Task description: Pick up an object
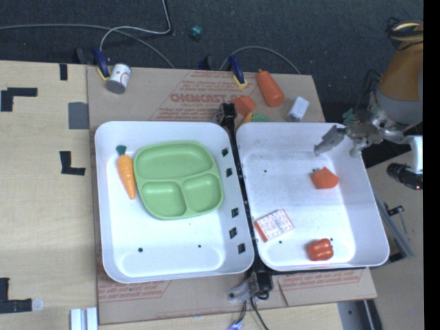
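Observation:
In the right bin lie an orange block, a red and orange rounded toy near the front rim, and a red and white packet. My gripper hangs over the bin's back right part, a little behind and to the right of the orange block. Its fingers are spread open with nothing between them. The arm comes in from the right, with its orange band above the wrist.
The left bin holds a green divided plate and a toy carrot. Behind the bins, on the cardboard, lie an orange bottle, a small orange piece, a grey cube and a small can.

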Controlling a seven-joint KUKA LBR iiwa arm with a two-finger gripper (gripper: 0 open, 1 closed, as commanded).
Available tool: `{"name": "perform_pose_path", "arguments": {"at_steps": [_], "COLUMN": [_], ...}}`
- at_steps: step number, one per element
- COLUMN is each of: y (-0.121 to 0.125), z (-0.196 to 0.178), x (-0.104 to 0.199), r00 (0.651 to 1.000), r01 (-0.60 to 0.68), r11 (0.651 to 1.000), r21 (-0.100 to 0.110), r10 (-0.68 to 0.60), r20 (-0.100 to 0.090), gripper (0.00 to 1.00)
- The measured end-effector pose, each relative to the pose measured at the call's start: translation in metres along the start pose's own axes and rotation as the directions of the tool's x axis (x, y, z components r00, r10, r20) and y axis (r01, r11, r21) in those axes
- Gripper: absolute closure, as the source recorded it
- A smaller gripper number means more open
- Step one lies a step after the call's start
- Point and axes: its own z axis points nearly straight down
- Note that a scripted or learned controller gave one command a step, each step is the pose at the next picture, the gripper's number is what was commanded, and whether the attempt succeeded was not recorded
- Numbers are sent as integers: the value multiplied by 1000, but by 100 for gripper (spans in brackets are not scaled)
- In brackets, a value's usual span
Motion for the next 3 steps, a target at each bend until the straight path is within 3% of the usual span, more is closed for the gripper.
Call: {"name": "perform_pose_path", "arguments": {"at_steps": [1, 2, 3], "y": [-6, -5, 38], "z": [100, 89, 81], "x": [-11, -11, 50], "r00": [1000, 1000, 1000], "r01": [-1, 1, 1], "r11": [1000, 1000, 1000], "r21": [3, 1, -1], "r10": [1, -1, -1], "r20": [-1, 0, -1], "gripper": [0, 100, 100]}}
